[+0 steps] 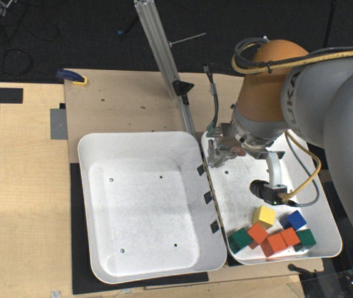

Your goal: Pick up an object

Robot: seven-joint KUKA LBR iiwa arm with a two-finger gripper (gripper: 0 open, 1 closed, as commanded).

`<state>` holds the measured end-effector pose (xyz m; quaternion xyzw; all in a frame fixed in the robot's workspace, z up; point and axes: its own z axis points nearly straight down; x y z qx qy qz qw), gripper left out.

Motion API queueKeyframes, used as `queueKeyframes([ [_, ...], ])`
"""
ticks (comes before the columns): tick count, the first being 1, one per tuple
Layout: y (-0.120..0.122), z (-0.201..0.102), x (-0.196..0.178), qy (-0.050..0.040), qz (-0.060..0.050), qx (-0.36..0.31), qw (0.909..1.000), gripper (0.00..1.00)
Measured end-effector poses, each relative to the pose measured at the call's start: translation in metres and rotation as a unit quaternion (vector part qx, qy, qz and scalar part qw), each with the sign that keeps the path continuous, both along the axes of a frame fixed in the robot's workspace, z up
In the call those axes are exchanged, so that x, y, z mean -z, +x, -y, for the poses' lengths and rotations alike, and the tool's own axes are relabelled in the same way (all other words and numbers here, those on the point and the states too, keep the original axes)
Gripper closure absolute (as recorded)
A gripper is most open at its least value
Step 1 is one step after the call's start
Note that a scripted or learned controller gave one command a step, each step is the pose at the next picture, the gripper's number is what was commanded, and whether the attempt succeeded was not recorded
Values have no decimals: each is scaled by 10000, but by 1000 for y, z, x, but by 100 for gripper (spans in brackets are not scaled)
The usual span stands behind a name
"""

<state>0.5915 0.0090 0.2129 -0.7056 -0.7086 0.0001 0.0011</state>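
So I see the gripper (pixel 217 154) low at the right bin's (pixel 238 185) 10 o'clock corner; can't tell its state. Blocks (pixel 275 231) cluster at 5 o'clock.

I see the wooden bench (pixel 127 107) carrying two shallow white bins side by side on a black mat (pixel 75 228): the left bin (pixel 142 207) and the right bin (pixel 238 194), their inner rims touching. A blue-and-yellow clamp (pixel 72 76) sits at the bench's far left corner.
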Motion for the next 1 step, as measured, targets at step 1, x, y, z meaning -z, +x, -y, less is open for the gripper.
queueKeyframes([
  [1, 3, -56, -1, 4, 2, -2, 10000, 100],
])
